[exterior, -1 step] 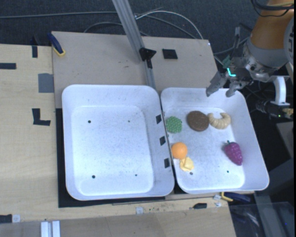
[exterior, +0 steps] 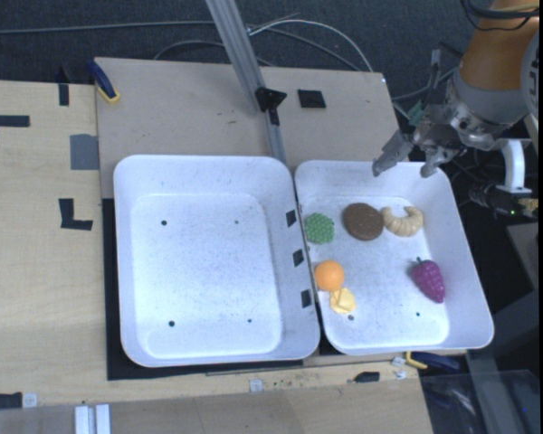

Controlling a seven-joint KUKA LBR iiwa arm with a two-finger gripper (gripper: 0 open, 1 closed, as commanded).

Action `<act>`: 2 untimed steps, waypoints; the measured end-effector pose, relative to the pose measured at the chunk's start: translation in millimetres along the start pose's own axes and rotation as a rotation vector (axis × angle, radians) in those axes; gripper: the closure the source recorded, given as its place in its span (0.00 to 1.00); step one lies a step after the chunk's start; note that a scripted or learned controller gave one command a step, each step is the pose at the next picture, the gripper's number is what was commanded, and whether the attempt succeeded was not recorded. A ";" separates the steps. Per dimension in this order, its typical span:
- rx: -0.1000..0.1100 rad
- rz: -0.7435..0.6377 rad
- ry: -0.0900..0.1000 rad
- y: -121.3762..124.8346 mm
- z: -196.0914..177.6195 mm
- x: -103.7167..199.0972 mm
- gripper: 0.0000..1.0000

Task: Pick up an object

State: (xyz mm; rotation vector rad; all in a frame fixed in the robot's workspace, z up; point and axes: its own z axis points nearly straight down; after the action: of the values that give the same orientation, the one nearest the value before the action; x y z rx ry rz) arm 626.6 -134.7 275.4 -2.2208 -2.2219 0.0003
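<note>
A: Where's the claw [exterior: 405, 162]?
B: Upper right of the frame, over the far rim of the right bin [exterior: 462, 242]. Its two fingers are spread apart, nothing between them.
A: And the things to pick?
B: All in that bin: a green ball [exterior: 319, 228], brown disc [exterior: 363, 221], croissant [exterior: 404, 221], grapes [exterior: 428, 278], an orange [exterior: 328, 275] touching a yellow piece [exterior: 343, 301].
A: Anything cut off?
B: The arm [exterior: 498, 48], by the top right edge.

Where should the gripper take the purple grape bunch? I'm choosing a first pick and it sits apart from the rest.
Probably across the middle of the purple grape bunch, coming straight down from above. It lies flat in the right bin, long axis running up-down in the view, so closing across its narrower width looks best. The gripper appears open near the bin's far rim.
</note>
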 end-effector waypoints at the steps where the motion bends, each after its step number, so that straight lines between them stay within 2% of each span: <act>1: 0.004 0.000 0.000 -6.5 44.5 -1.1 0.00; 2: 0.005 0.000 0.001 -14.2 105.6 -0.5 0.00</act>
State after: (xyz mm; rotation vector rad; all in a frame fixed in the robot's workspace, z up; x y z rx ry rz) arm 612.3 -135.2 169.8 -2.2177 -2.2188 0.0056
